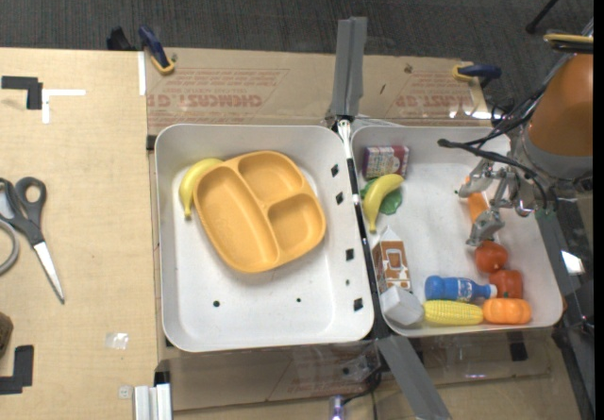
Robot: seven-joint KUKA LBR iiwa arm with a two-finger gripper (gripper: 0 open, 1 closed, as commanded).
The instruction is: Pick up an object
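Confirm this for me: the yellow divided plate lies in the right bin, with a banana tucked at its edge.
Not quite. The camera view shows the yellow divided plate in the left bin, not the right one. The rest holds: a banana is tucked at its edge.

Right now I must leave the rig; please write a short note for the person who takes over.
Tool: low over the right bin, beside an orange piece; whether it grips is not clear.
Right bin: red tomato, blue bottle, corn cob, banana, small carton.
Left bin: yellow divided plate, a banana at its edge.
Done: no lift visible.
Left: grasp one object and raise it.
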